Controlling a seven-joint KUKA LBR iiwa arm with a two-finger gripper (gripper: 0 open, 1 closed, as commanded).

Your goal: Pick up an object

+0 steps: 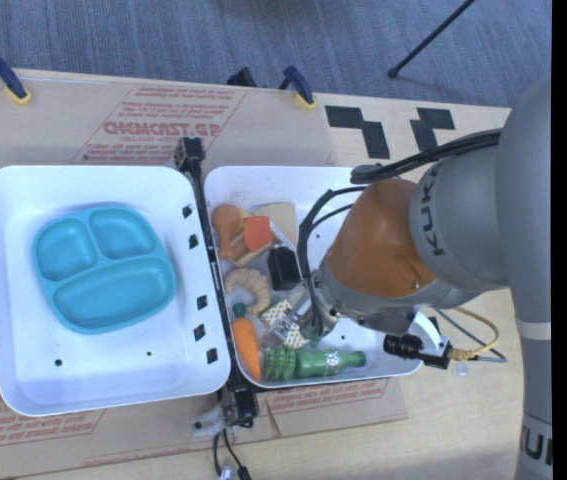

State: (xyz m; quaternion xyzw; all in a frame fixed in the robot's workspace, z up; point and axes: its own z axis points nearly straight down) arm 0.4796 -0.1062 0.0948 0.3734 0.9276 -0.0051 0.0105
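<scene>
Arm [433, 238]: grey with an orange band, reaching in from the desk's right edge and bending down over the right bin.
End effector [315, 320]: low inside the right bin, near its front edge, among the toys; whether it is open, closed or gripping anything cannot be told, as the wrist hides most of it.
Right bin [263, 180]: white, shallow, on the right half of the desk, touching the left bin along a black clipped seam.
Objects in the right bin: a carrot [247, 348] near the front left corner; a green bottle-like toy [313, 362] lying along the front edge, just beside the carrot; a checkered piece [277, 316] just beside the end effector; a beige ring-shaped toy [246, 286] towards the left wall; a black block [283, 266] near the middle; an orange-red block [257, 234] and a tan round toy [228, 224] near the back left.
Left bin [3, 268]: white, holding a blue divided plate [103, 266] lying flat, towards its back left.
Desk [163, 113]: covered with printed cardboard, with blue clamps at the back edge.
</scene>
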